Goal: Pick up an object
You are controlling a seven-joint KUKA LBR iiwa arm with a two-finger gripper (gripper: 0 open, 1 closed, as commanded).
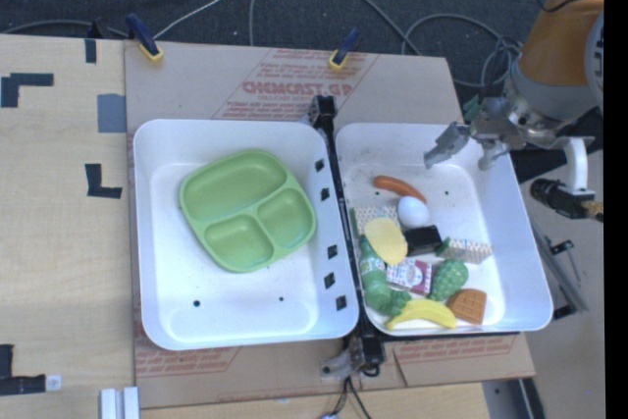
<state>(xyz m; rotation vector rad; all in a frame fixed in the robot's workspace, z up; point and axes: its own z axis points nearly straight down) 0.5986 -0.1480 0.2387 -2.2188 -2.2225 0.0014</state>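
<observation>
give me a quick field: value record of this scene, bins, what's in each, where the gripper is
left bin: holds a green divided plate, three compartments, lying flat
right bin: holds a pile of toy food toward its near side
pile items: orange sausage, white egg, banana, waffle piece, green vegetable, black block
gripper: over the far right corner of the right bin, fingers spread, nothing between them
arm: reaches in from the right, orange band above the wrist
task state: no object picked up yet
</observation>
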